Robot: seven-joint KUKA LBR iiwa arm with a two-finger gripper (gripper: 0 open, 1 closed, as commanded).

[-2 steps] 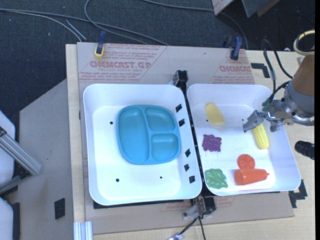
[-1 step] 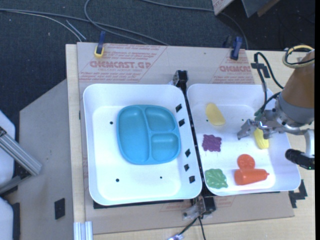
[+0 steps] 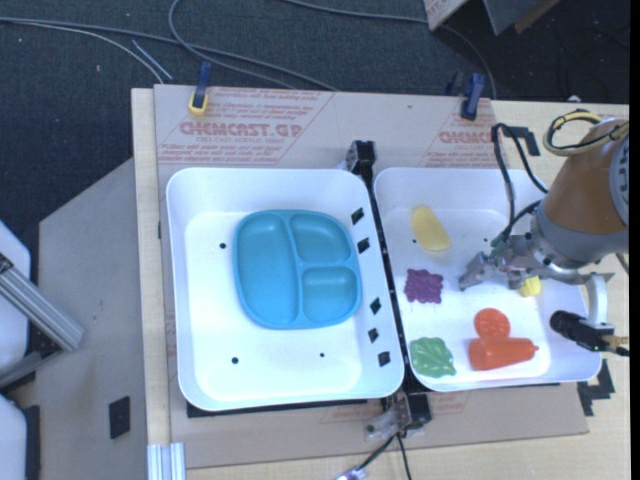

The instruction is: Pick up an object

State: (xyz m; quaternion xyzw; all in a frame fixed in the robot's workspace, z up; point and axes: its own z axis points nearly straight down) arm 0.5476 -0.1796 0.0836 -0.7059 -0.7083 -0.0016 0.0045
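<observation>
Over the right bin (image 3: 455,183): gripper (image 3: 478,273), whether spread I cannot tell.
Purple toy (image 3: 423,286) nearest left; likely light, soft, grasp its middle.

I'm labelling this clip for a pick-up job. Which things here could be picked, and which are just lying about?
For the job, all in the right bin:
yellow piece
purple piece
green piece
orange-red pieces
gripper, low among them

Lying about:
blue divided plate in the left bin
clamps
cables
</observation>
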